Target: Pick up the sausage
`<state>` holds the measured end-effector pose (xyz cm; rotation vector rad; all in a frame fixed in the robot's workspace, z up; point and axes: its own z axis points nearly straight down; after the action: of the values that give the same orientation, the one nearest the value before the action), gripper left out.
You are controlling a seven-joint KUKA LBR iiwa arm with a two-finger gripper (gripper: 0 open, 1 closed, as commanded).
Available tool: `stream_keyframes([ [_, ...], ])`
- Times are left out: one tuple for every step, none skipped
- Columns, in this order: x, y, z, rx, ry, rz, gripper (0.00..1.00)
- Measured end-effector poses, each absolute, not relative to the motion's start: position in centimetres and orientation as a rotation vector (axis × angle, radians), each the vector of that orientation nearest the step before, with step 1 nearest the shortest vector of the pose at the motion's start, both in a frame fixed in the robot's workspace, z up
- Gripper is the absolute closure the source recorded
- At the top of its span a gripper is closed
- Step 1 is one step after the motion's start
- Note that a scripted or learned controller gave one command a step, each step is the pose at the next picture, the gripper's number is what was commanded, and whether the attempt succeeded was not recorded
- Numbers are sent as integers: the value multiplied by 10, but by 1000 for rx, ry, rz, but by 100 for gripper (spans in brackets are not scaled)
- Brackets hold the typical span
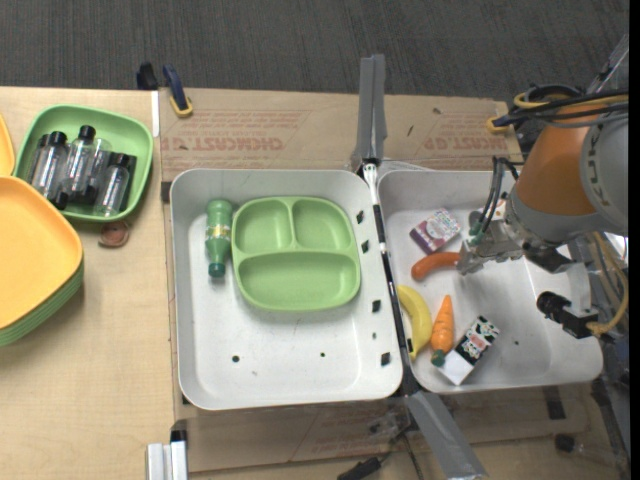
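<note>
1. sausage [437, 265]: the orange-red sausage lies in the right bin [560, 368], near that bin's left wall, its right end touching the tip of my claw [474, 258]. whether my claw is released or clenched on it i cannot tell; the tip is too small and dark to read.
2. nearest the camera in that bin lies a small milk carton [470, 349] with a cow print, tilted on its side, just beside a carrot [442, 325].
3. a banana [416, 317] curves along the left wall, touching the carrot, just below the sausage.
4. above the sausage sits a small purple and white packet [436, 230].
5. my arm [565, 183] reaches in from the right, orange band over the bin's far right corner.
6. the left bin [280, 368] holds a green divided plate [296, 252] and a green bottle [218, 236] lying just beside the plate's left edge.
7. on the bench at left sit stacked orange plates [35, 268] and a green tray [85, 163] of small dark-capped bottles [82, 172].
</note>
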<state>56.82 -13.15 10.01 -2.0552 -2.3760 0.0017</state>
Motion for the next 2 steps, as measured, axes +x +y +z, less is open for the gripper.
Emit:
stream_keyframes([
  [508, -162, 91, -1844, -2541, 1, 100],
  [477, -215, 90, -2115, -2319, 2, 100],
])
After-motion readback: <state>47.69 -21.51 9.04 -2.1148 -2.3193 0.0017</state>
